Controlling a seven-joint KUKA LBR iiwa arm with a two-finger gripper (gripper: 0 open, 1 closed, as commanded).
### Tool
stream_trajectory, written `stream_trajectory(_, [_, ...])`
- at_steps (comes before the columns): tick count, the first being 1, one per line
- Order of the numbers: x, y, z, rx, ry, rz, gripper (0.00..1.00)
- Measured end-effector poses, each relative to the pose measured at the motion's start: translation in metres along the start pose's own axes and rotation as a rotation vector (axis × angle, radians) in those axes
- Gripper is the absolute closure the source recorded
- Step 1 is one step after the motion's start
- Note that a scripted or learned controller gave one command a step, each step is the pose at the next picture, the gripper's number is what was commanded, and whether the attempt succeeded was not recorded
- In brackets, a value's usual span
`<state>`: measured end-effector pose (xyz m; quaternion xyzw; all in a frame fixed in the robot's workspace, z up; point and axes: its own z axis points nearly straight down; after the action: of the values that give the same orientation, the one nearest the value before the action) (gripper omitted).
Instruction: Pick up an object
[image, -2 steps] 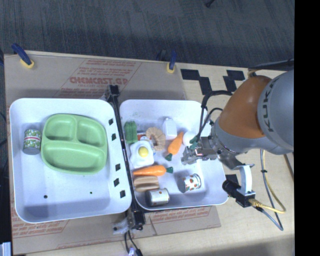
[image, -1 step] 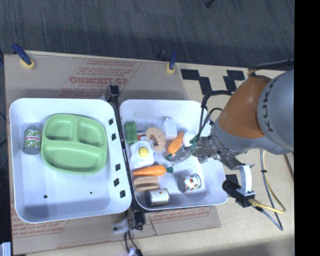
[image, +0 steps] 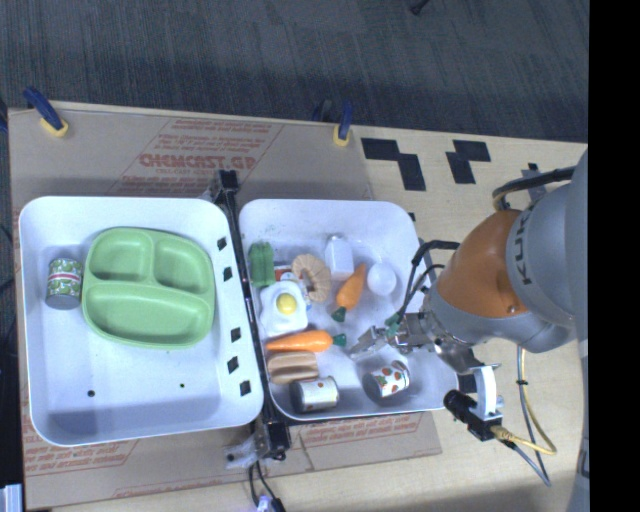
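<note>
Fingers (image: 372, 341) hang low in the right bin (image: 400, 215), over bare floor — spread or clenched, I cannot tell.

Nothing is visibly held; the nearest pick is the cup (image: 388, 380) just below, so a short shift and a straight drop should do. Hotdog (image: 296, 343), egg (image: 283, 306), carrot (image: 350, 288) and can (image: 316, 393) crowd this bin; the left bin (image: 40, 330) holds a green tray (image: 150, 287) and tin (image: 63, 281).

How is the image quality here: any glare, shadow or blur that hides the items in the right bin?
Camera view: even lighting, soft overall; the white bins look bright without washing out the green tray or carrot; the gripper is small and blurred, its state unreadable.
</note>
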<state>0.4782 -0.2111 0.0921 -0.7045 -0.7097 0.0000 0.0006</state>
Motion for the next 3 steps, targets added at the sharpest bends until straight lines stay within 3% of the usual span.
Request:
stream_trajectory(1, [-0.001, 0.001, -0.010, 0.000, -0.002, -0.003, 1.00])
stream_trajectory(2, [0.042, 0.000, -0.129, -0.003, -0.001, 0.001, 1.00])
stream_trajectory(3, [0.041, 0.000, -0.129, -0.002, -0.001, 0.001, 0.00])
